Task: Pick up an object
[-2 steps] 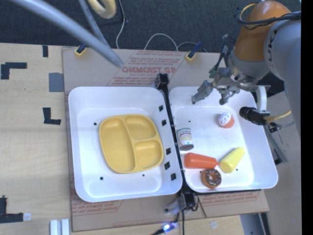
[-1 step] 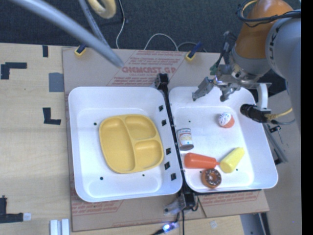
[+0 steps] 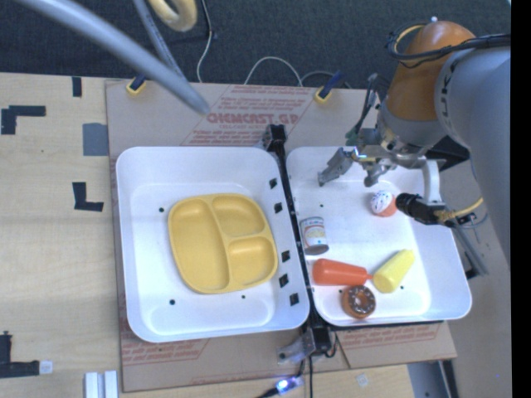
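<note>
I saw the gripper (image 3: pixel 357 168) hanging open and empty over the right bin (image 3: pixel 452 305) — the white-and-orange ball (image 3: pixel 382 203) lay nearest, just beside and toward the front (round, no long axis), possibly touching nothing.

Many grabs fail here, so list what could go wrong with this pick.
1. The gripper is above bare floor of the right bin, so closing here would likely catch nothing.
2. The carrot, donut and yellow piece lie crowded; a grab may nudge the neighbours.
</note>
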Controlling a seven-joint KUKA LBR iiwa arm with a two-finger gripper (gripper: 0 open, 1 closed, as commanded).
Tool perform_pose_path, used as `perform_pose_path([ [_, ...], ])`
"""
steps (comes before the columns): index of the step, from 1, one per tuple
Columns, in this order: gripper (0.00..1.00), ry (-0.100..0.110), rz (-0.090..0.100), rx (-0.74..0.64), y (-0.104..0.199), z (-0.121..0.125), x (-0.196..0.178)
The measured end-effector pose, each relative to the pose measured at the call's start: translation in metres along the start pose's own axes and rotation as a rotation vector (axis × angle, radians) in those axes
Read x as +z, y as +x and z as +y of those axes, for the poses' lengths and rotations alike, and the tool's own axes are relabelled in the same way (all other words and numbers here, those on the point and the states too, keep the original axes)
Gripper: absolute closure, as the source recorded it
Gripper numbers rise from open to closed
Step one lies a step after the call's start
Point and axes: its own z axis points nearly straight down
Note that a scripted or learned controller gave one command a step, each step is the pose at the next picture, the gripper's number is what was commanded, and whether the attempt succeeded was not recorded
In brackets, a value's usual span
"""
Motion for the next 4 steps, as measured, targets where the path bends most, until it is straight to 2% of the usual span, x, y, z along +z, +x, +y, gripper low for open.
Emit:
perform_pose_path([
  [2, 0.0, -0.005, -0.001, -0.001, 0.001, 0.001, 0.095],
  [3, 1.0, -0.005, -0.001, -0.001, 0.002, 0.001, 0.082],
  [4, 1.0, -0.008, 0.001, 0.0, 0.009, -0.006, 0.033],
])
